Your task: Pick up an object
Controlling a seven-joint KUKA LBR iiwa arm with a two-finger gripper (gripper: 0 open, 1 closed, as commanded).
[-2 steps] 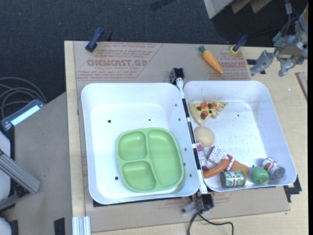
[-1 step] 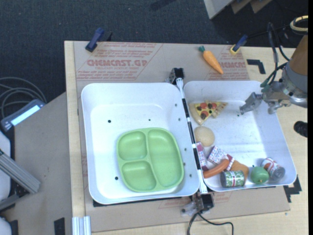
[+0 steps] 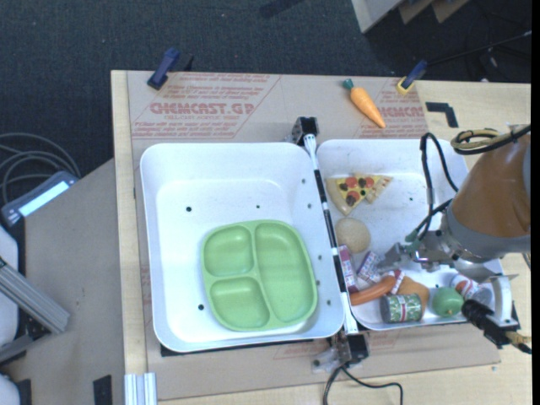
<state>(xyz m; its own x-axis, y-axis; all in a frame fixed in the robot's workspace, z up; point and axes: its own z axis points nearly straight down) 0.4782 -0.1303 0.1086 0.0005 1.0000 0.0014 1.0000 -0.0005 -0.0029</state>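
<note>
The right bin (image 3: 396, 154) holds a toy pizza slice (image 3: 359, 189) near its back and a beige round lump (image 3: 353, 234) by the left wall. Along the front lie a pink packet (image 3: 369, 267), an orange sausage-like piece (image 3: 369, 293), a small can (image 3: 401, 308) on its side and a green ball (image 3: 446, 300). My gripper (image 3: 398, 258) hangs low in this bin, just right of the packet and above the can. The grey arm with its orange band (image 3: 498, 201) covers the bin's right part.
The left bin (image 3: 169, 226) carries a green divided plate (image 3: 256, 273). A toy carrot (image 3: 367, 104) lies on the bench behind the right bin. Blue clamps (image 3: 163, 68) (image 3: 412, 74) sit at the bench's back edge. A black cable (image 3: 434, 167) loops beside the arm.
</note>
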